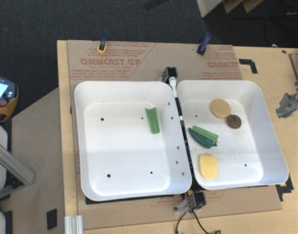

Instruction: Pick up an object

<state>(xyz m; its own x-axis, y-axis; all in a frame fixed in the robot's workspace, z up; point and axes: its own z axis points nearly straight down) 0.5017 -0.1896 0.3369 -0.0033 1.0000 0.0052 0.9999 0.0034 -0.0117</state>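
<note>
In the left bin (90,179) a light green oblong piece (152,120) lies alone, near the divider. The right bin (266,150) holds a tan round disc (220,108), a small brown round piece (234,121) touching its lower right, a dark green leafy-looking piece (203,136) and a yellow oval piece (208,165). A grey part that looks like my gripper (287,105) sits at the far right, outside the right bin's rim and over the bench. Nothing is seen in it.
Both bins rest on a cardboard sheet (119,60) held by blue clamps (104,40) at the back. A black clip (169,74) joins the bins at the top, and cables (190,206) hang at the front. A device with a screen (2,99) sits at the far left.
</note>
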